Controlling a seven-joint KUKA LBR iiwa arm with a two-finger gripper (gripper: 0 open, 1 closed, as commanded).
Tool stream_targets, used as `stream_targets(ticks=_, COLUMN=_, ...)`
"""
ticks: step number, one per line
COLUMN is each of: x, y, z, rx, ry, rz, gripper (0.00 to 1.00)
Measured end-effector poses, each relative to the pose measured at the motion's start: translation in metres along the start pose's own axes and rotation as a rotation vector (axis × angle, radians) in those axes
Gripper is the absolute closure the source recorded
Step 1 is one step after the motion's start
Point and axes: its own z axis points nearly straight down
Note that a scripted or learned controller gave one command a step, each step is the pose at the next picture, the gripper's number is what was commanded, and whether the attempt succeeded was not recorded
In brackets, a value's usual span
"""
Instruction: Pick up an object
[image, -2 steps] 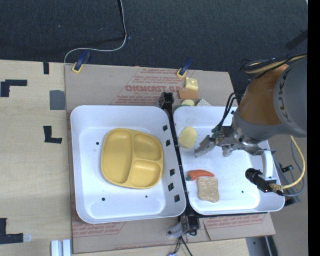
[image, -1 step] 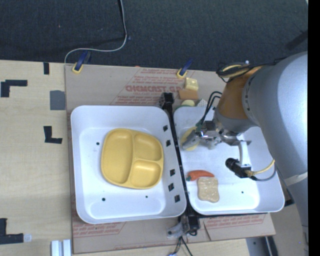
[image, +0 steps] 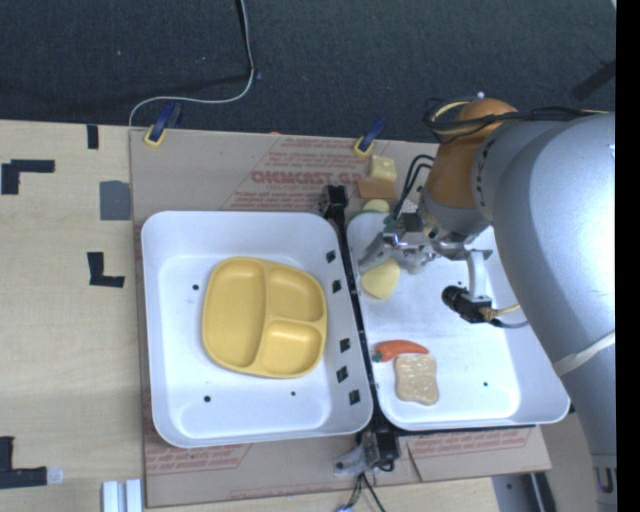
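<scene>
From my seat I saw the arm (image: 560, 230) reaching in from the right, its orange band (image: 452, 170) sitting over the far edge of the right bin (image: 500, 400). The gripper (image: 392, 250) hung low at that bin's far left corner, close to the divider between the two bins. Whether it was spread or closed I could not tell; the metal parts blurred together there. A pale yellow round object (image: 381, 281) lay just below the gripper, touching or nearly touching it, but I could not see it held. Another pale piece (image: 375, 208) sat near the bin's far rim, and a tan block (image: 379, 178) rested just beyond the rim on the cardboard (image: 250, 180). Nearer to me in the right bin lay an orange carrot-like piece (image: 400, 350), with a beige slice of bread (image: 417, 380) just beside it. The left bin (image: 170, 400) carried a yellow divided plate (image: 264, 316), lying flat near its middle. Both bins stood on the table (image: 60, 330).
</scene>
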Motion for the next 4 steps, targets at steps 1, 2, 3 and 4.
stream_targets(ticks=1, x=-0.002, y=0.002, z=-0.016, rx=-0.012, ry=-0.006, rz=0.001, gripper=1.0)
stream_targets(ticks=2, x=-0.001, y=-0.001, z=-0.012, rx=-0.001, ry=-0.003, rz=0.001, gripper=0.0)
stream_targets(ticks=3, x=-0.019, y=-0.019, z=-0.001, rx=0.001, ry=0.0, rz=0.004, gripper=0.0)
stream_targets(ticks=4, x=0.0, y=0.017, z=0.0, rx=0.01, ry=-0.005, rz=-0.002, gripper=0.0)
